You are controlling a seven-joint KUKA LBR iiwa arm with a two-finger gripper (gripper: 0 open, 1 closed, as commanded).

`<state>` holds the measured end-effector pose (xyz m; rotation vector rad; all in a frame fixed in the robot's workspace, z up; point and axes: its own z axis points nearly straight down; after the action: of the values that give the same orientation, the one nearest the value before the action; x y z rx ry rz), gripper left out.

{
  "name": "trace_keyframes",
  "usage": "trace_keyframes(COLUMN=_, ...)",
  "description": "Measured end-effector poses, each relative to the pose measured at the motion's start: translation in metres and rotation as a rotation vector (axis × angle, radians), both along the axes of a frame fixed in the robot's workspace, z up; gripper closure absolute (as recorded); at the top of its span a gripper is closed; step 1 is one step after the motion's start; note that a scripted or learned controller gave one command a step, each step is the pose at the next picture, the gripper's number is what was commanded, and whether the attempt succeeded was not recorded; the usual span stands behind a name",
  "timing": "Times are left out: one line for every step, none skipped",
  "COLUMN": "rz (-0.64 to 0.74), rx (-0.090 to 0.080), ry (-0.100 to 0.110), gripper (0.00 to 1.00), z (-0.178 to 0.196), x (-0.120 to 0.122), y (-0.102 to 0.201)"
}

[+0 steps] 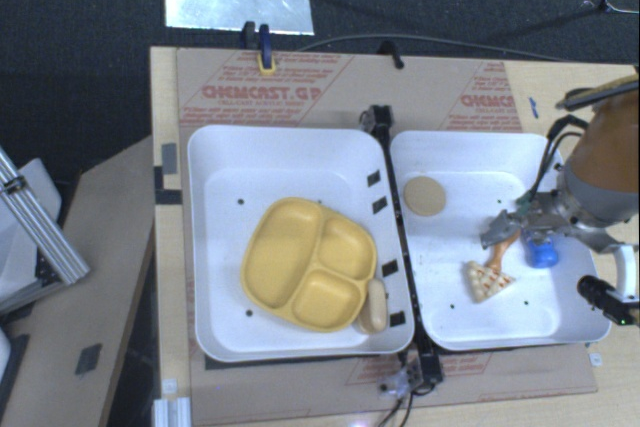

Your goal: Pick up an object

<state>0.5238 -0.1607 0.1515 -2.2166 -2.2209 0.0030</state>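
Beside the jaws (503, 233) lie a waffle-patterned wedge (487, 281) and blue object (541, 254).

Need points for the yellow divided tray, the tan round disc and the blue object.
yellow divided tray (300, 260), camera view, left bin: on the ridge between its compartments.
tan round disc (425, 196), camera view, right bin: on its flat top.
blue object (542, 254), camera view, right bin: on its visible top.

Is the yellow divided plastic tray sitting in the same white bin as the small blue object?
No, the yellow divided plastic tray lies in the left white bin, while the small blue object is in the right white bin.
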Motion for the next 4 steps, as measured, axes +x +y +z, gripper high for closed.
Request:
trace_keyframes(rz=-0.002, rx=-0.001, ry=-0.002, gripper=0.00, z=-0.056, x=-0.003, y=-0.009)
trace_keyframes(rz=0.000, rx=-0.002, ry=-0.007, gripper=1.00, z=-0.043, x=-0.001, y=-0.009)
trace_keyframes(rz=-0.002, rx=-0.004, ry=-0.010, gripper=1.00, z=0.005, x=-0.004, y=-0.017)
trace_keyframes(rz=0.003, rx=-0.004, ry=-0.013, gripper=1.00, z=0.068, x=0.004, y=-0.017)
